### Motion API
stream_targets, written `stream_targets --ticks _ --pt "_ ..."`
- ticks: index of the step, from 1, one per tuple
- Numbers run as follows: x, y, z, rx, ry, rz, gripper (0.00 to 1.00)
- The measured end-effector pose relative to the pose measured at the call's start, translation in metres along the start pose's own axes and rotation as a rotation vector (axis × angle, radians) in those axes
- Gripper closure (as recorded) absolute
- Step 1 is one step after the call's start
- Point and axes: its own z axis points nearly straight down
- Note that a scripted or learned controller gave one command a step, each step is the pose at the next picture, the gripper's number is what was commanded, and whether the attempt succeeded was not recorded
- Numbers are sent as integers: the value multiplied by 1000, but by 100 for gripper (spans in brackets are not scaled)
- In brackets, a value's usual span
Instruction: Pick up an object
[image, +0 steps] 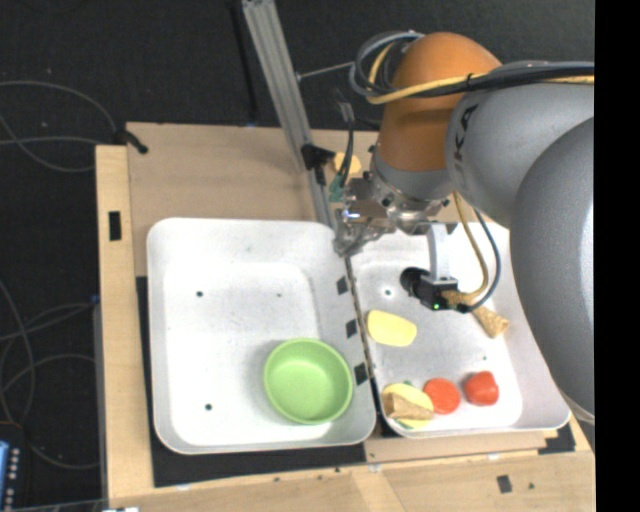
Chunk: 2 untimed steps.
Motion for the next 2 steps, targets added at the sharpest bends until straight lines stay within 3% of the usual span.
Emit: stream_targets --ticks 1,2 --pt "52 2 -6 1 1 0 100" --pt "48 2 -6 2 -2 4 0"
